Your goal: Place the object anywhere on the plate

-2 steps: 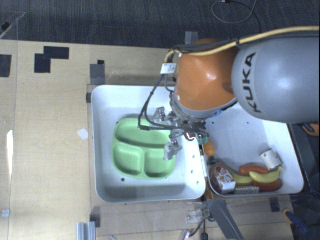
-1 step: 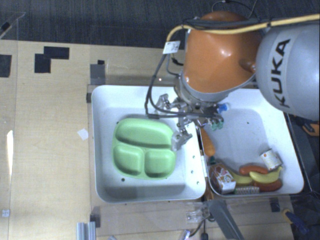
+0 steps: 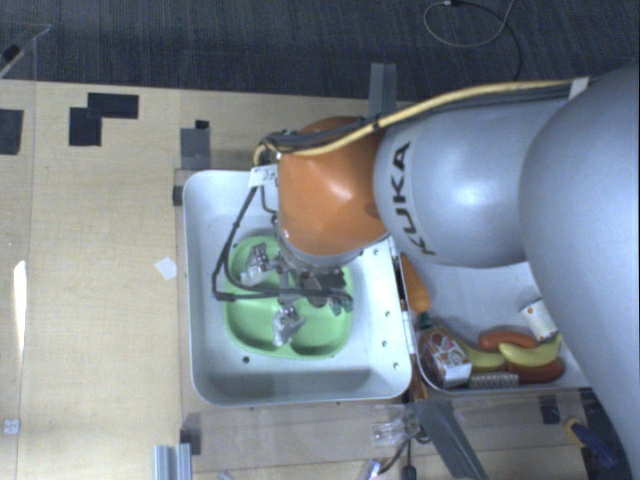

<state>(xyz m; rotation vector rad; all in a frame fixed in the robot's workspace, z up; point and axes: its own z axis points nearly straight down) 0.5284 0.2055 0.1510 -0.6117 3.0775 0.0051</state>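
Dark blue-grey carpet fills the top of the camera view, w/ a thin black cable (image 3: 480,18) looped on it. Below lies a pale wooden bench top (image 3: 90,298), with some black square marks near its far left corner.

On the bench are two shallow white bins side by side. Left white bin (image 3: 205,268) holds a light green plastic plate (image 3: 250,323), round-cornered, lying flat on the bin floor. Right white bin (image 3: 480,288) is mostly hidden by the arm; at its near edge I see a small pile: a yellow banana-shaped toy (image 3: 528,350), a red sausage-like piece (image 3: 535,372), a small can with dark red label (image 3: 445,356) and a little white item (image 3: 540,320). An orange thing sits just beside the wall between the bins, but I cannot tell what it is.

Grey KUKA arm with orange band (image 3: 330,198) reaches from the right, over the left bin. Its two-finger metal gripper (image 3: 290,320) hangs directly above the green plate, approx. over the middle. Whether the claw is open or closed, and whether it has hold of something, I cannot tell from this angle. Which item is the task's object I also cannot tell.
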